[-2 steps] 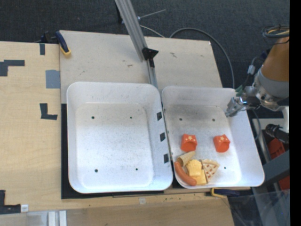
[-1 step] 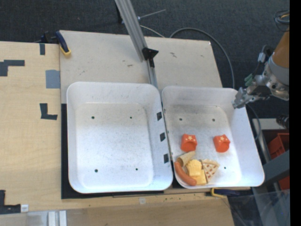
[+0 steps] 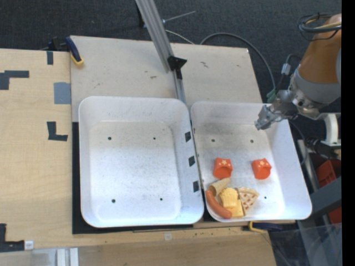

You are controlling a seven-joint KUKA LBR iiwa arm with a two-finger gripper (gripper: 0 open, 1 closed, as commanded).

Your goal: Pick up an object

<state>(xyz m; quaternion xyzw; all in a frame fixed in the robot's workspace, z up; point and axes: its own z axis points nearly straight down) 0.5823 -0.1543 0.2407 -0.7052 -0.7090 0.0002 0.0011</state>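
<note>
The grey two-finger gripper [image 3: 265, 119], finger state impossible to tell, hovers over the right white bin [image 3: 288, 165]; descend squarely onto the orange plastic cube [image 3: 261, 168] just below-left of it

Toy food pieces [image 3: 233, 190] lie in the right bin's [image 3: 288, 165] near part.

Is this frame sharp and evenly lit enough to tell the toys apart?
Camera view: light is soft and even, with no harsh glare on the right bin; the two orange blocks read clearly, while the food pile is small and soft-edged; the gripper looks slightly blurred.
</note>
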